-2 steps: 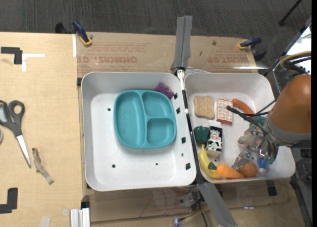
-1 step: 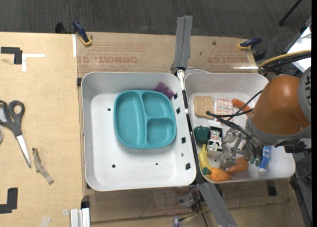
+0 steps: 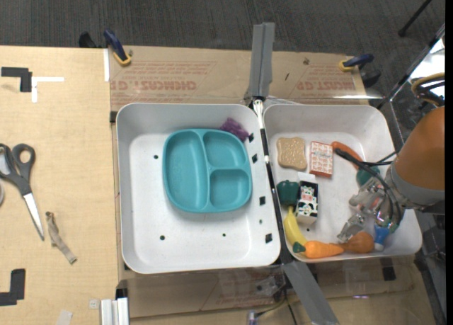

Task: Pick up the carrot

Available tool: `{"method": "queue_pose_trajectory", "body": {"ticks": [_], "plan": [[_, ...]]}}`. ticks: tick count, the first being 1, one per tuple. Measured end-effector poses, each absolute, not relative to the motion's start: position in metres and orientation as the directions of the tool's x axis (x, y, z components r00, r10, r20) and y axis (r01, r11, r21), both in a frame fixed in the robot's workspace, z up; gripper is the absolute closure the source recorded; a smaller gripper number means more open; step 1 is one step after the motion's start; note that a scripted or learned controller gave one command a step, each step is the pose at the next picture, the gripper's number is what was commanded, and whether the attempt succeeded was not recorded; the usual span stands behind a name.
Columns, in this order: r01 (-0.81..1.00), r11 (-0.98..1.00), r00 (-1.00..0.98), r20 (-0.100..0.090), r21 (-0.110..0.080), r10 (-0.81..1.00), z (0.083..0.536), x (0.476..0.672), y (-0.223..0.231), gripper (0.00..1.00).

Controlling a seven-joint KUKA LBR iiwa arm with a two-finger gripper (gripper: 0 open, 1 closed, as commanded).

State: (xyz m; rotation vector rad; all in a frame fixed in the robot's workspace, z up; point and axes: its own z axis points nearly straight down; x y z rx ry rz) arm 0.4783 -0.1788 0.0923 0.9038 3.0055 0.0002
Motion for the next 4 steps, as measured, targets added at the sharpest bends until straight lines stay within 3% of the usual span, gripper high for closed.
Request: {"method": "queue_pose_trajectory", "body": {"ticks": [1, 2, 3, 4], "plan": [[0.66, 0.751, -0.751, -0.003, 0.001, 0.66, 0.092, 0.484, -0.092, 0.0], [0.775, 0.632, -0.632, -0.003, 0.001, 0.775, 0.093, 0.564, -0.126, 0.0], [0.711, 0.703, -0.703, 0.001, -0.001, 0.711, 0.091, 0.494, -0.099, 0.0], [0.947, 0.322, -0.322, 0.001, -0.002, 0.947, 0.091, 0.477, -0.136, 0.0]]}}
